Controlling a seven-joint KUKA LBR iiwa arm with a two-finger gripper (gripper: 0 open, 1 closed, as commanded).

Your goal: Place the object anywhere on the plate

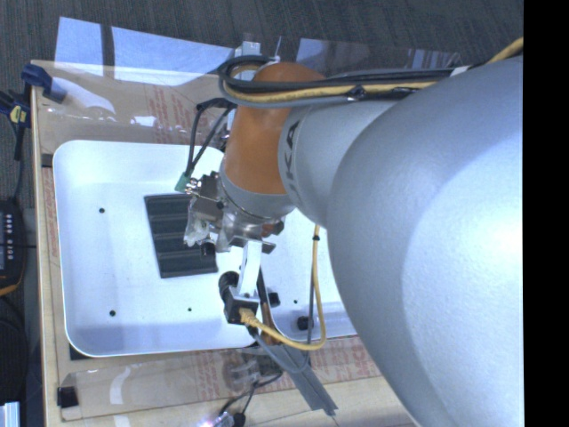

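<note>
My arm reaches in from the right and covers most of the right half of the view, its grey body broad and close to the camera, the orange band sitting just above my wrist. I count one white bin in plain sight, on the left part of the bench; the ground to the right of it is hidden under my arm. In that bin I count one thing: a dark, ribbed rectangular plate, lying flat near the bin's middle, a little toward its right side, its long edges running roughly from the far edge to the near edge. My gripper hangs over the plate's right edge, so that edge is partly covered by the wrist hardware. Whether my tool stands wide or narrow I cannot tell. I can make out no separate object to be placed; if one lies near the plate, my wrist hides it. One yellow cable loops down beside the wrist toward the bin's near right corner. Four small dark dots mark the bin floor around the plate.
</note>
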